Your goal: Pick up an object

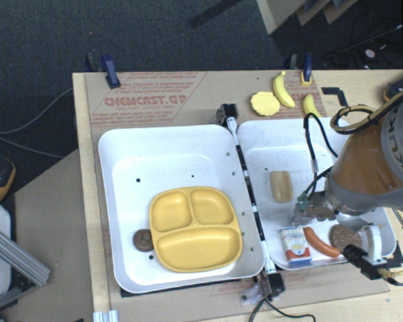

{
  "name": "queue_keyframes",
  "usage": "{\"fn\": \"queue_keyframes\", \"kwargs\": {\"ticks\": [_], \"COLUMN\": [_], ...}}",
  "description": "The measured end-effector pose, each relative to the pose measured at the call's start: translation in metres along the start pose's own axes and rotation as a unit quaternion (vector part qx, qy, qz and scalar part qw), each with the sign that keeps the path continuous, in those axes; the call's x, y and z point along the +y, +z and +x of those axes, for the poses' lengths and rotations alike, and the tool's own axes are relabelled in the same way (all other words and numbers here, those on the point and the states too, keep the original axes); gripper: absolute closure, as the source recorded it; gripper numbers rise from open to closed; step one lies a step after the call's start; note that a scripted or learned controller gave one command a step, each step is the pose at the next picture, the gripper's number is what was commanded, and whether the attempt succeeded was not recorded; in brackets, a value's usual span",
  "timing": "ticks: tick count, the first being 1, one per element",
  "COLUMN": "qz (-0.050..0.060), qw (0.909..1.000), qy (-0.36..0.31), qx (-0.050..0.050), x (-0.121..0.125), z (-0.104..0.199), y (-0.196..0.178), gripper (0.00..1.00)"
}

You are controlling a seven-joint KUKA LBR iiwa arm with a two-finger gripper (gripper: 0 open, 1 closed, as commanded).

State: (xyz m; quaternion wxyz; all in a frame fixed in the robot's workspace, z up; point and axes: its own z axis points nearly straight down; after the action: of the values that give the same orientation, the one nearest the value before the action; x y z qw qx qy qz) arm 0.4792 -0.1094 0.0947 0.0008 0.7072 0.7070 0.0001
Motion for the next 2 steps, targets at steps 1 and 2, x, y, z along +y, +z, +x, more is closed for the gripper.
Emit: {"fn": "queue_keyframes", "kwargs": {"ticks": [1, 2], "qz": [0.001, -0.004], "qw": [1.0, 1.0], "qy": [0.0, -0.003], "qx": [0.0, -0.001], "x": [0.0, 0.11], "z": [0.0, 0.004], "y": [0.001, 0.01], "gripper": [0.0, 0.0]}}
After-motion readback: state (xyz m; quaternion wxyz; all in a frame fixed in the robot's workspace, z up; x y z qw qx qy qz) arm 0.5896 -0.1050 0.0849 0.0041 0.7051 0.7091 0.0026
